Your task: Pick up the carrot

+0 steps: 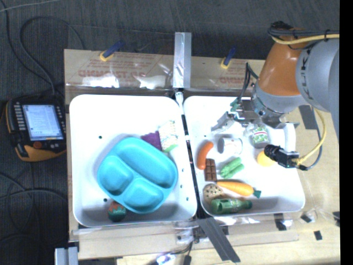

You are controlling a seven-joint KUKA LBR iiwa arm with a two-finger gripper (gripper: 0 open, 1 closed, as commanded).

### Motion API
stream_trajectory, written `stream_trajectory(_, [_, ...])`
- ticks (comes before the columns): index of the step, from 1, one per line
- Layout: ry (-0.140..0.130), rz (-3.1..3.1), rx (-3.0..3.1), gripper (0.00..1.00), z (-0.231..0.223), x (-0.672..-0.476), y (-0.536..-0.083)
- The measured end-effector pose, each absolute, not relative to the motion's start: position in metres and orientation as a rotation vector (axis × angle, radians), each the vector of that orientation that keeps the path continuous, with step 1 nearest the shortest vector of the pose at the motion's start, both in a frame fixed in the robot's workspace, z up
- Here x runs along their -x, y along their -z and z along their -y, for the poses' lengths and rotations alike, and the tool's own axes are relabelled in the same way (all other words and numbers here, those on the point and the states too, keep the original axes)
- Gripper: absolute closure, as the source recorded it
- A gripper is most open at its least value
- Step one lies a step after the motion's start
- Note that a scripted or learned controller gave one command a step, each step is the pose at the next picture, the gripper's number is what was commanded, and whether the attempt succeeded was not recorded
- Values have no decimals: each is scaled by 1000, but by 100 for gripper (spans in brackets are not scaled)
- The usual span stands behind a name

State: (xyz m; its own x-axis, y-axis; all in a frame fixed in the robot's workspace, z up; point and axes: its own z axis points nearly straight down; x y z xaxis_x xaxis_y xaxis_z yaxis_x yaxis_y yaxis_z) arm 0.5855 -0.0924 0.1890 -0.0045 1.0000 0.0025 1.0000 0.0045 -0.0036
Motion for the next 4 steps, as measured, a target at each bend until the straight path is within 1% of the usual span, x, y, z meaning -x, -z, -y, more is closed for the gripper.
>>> stream_trajectory(1, [-4, 2239, 2203, 0, 173, -543, -176])
stream_trajectory(2, [4, 2196, 2247, 0, 199, -491, -94])
stream_trajectory(3, [22, 1894, 2487, 0, 199, -527, -90])
stream_trajectory(4, [14, 2070, 2352, 0, 200, -544, -90])
